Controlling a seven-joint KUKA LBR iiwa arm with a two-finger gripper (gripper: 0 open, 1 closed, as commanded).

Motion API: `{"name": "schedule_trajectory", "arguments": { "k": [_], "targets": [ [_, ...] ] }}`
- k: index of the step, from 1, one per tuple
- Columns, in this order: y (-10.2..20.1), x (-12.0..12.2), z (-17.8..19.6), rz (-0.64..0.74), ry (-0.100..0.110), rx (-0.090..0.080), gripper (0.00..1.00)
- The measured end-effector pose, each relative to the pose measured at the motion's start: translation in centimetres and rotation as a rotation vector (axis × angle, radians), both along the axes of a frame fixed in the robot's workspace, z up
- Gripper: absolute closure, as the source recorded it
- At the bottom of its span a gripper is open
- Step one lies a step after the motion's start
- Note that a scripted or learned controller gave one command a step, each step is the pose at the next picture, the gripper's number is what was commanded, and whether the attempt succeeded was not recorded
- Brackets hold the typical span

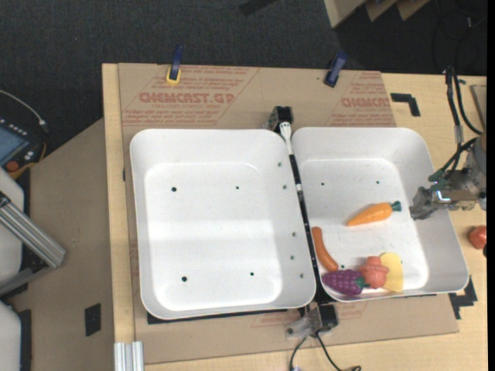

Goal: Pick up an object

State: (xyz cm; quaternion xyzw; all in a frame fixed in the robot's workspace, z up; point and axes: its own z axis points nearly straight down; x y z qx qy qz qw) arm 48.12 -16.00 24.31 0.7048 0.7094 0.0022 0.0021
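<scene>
Grey tool [428, 200] at right bin's [418, 149] rim, near carrot [370, 215]

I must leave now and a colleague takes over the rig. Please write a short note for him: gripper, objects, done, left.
Gripper: at the right bin's right rim, holding nothing.
Objects, all in the right bin: carrot mid-bin, nearest the gripper; sausage by the left wall; grapes and a pink-and-yellow toy at the front edge.
Done: nothing picked.
Left: grasp one object, probably the carrot.
</scene>
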Motion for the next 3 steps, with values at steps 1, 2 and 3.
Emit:
{"name": "schedule_trajectory", "arguments": {
  "k": [1,2,3],
  "targets": [
    [-1.2,-0.3,-3.0,-0.008,0.01,0.001,1.0],
    [-6.8,-0.1,5.2,-0.01,-0.003,-0.008,1.0],
    [-5.7,-0.3,-0.2,-0.006,0.011,0.002,1.0]
  ]
}}
